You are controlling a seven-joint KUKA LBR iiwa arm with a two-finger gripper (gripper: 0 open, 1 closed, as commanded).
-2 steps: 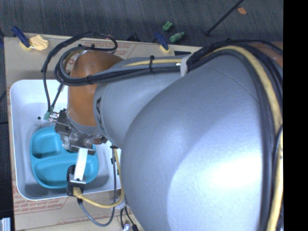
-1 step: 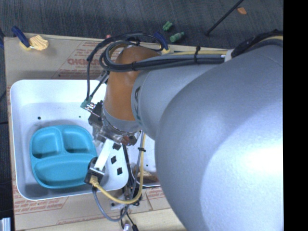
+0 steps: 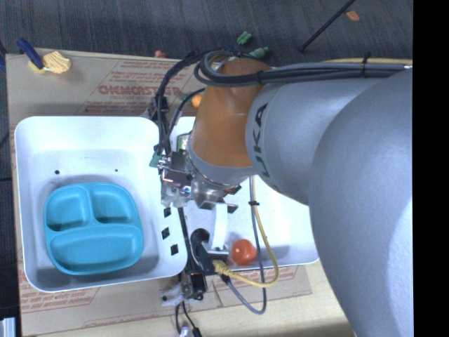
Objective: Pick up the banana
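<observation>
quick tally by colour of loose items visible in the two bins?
Blue: 1, the divided tray in the left bin.
Orange-red: 1, a small round item in the right bin.
Total: 2.
The arm covers most of the right bin, so anything beneath it is uncounted.

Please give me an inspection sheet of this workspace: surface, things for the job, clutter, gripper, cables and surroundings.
Surface: cardboard-covered bench bearing two white bins; left bin, right bin.
Job's things: banana, nothing seen.
Clutter: blue divided tray in the left bin; small orange-red ball in the right bin.
Gripper: hidden under the arm's wrist, over the right bin.
Cables: black cables along the arm; yellow cable looping at the bench's front edge.
Surroundings: dark carpet; small yellow item on the cardboard's far left corner.
</observation>
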